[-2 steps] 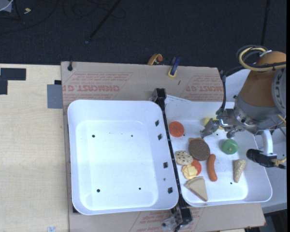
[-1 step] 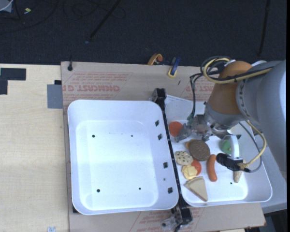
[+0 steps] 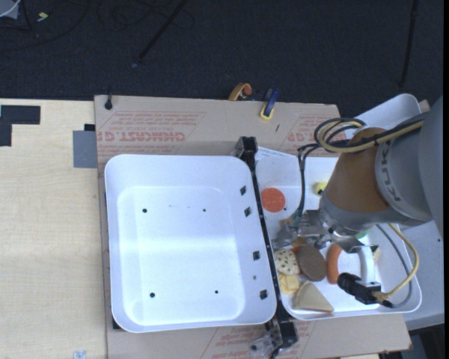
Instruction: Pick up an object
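Note:
The right bin (image 3: 284, 172) holds several small objects: an orange-red disc (image 3: 273, 199), a brown oval piece (image 3: 311, 263), an orange sausage-shaped piece (image 3: 333, 265), a spotted cracker-like piece (image 3: 286, 261), pale yellow bits (image 3: 289, 283) and a tan wedge (image 3: 312, 298). My gripper (image 3: 298, 230) is low in this bin, just above the brown piece and right of the disc. The wrist and arm cover the bin's right half, and I cannot make out anything between the fingers.
The left bin (image 3: 181, 241) stands beside it, separated by a black clamp bar (image 3: 258, 223). Both bins rest on a cardboard sheet (image 3: 179, 126). Cables loop around the wrist (image 3: 404, 268). A yellow clip (image 3: 268, 109) sits at the cardboard's far edge.

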You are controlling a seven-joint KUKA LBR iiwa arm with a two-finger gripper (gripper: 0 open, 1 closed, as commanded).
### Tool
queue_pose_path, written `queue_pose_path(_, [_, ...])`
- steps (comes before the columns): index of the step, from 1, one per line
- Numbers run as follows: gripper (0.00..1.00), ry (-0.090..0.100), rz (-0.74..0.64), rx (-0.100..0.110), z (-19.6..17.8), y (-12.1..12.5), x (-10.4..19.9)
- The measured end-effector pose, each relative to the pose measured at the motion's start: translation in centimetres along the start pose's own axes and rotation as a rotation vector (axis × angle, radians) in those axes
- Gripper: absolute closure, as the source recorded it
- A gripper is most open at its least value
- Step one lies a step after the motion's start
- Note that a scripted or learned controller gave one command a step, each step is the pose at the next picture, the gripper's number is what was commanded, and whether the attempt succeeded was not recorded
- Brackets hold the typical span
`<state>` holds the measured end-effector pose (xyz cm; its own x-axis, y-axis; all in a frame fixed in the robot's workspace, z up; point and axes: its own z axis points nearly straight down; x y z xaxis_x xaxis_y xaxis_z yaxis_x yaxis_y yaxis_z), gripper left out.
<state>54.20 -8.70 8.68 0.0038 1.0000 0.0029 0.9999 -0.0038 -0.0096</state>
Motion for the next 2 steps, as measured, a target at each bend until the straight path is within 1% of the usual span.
queue_pose_path(1, [0.0, -0.001, -0.001, -0.003, 0.0, -6.0, 0.6])
queue_pose_path(2, [0.0, -0.003, -0.005, -0.012, -0.1, 1.4, 0.5])
